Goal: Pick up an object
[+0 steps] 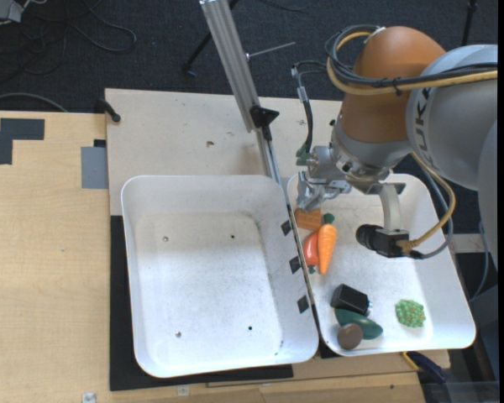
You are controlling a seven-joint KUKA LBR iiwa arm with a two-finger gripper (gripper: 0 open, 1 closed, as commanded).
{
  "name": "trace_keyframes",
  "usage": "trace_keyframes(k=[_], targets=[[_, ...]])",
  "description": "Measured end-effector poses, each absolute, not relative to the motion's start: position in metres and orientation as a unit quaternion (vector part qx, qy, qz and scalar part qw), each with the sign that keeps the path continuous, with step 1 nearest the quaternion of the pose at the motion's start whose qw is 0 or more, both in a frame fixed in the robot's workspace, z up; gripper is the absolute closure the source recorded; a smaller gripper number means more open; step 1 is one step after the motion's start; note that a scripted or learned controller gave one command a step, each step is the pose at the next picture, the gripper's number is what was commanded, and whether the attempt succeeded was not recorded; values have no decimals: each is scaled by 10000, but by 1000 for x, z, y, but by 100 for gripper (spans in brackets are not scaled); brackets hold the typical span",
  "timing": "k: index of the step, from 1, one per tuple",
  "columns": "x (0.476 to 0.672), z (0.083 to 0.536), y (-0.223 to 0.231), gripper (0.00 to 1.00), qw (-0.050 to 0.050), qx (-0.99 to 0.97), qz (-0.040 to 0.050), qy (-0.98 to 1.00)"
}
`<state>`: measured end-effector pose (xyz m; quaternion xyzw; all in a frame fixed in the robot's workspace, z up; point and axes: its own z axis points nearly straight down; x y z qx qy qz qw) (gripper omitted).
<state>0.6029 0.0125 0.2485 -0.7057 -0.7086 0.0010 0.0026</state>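
One arm only: gripper (pixel 312 198) hangs in the right bin (pixel 437 309) just at 12 o'clock of the carrot (pixel 326 246), whose long axis runs 12-to-6, apparently touching an orange block (pixel 307 218); grip state unreadable.

A single fixed camera looks down at a slant from above the bench, taking in both white bins: the left bin (pixel 206 275) sits near the frame's centre, the right bin (pixel 437 296) towards the edge (the arm (pixel 403 82) enters from that side).
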Motion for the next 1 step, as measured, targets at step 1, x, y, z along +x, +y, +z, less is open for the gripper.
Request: trace_keyframes(k=[1], targets=[[587, 250, 54, 100, 25, -7058, 12, -7084]])
